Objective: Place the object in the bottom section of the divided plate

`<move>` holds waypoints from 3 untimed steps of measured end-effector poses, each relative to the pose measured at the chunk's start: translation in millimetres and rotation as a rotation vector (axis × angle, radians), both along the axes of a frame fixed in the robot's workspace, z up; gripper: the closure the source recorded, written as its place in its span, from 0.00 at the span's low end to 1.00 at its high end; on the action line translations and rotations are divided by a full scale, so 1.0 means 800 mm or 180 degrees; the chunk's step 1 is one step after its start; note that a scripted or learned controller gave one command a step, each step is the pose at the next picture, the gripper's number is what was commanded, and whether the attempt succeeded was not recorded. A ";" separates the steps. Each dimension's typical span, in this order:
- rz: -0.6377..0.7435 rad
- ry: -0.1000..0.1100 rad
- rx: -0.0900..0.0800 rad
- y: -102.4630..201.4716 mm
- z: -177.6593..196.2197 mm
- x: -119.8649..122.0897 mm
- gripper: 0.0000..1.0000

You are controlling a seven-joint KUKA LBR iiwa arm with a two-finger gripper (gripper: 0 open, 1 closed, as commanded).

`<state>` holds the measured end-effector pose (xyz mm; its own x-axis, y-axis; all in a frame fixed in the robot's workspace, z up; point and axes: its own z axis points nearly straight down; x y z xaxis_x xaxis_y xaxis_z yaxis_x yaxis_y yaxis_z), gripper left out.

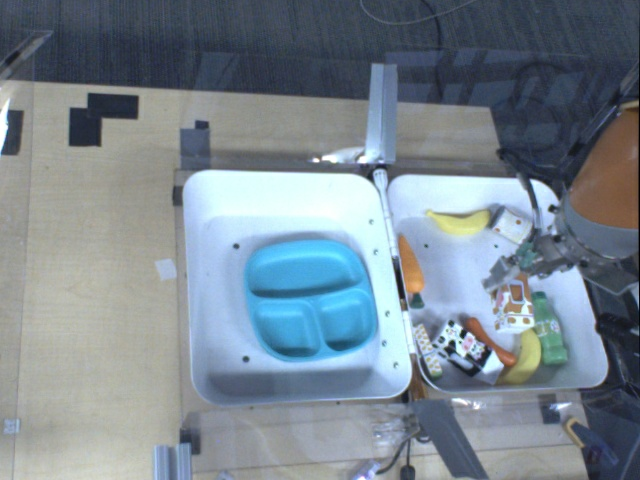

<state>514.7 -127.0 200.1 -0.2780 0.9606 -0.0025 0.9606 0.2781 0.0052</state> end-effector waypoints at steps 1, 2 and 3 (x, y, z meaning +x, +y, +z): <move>0.0542 0.0003 -0.0002 0.071 -0.019 0.066 1.00; 0.1065 0.0003 -0.0002 0.168 -0.007 0.031 1.00; 0.1082 0.0000 -0.0003 0.171 0.011 0.098 1.00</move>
<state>593.4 9.7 208.8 -0.5824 0.8129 -0.0034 0.8129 0.5824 0.0048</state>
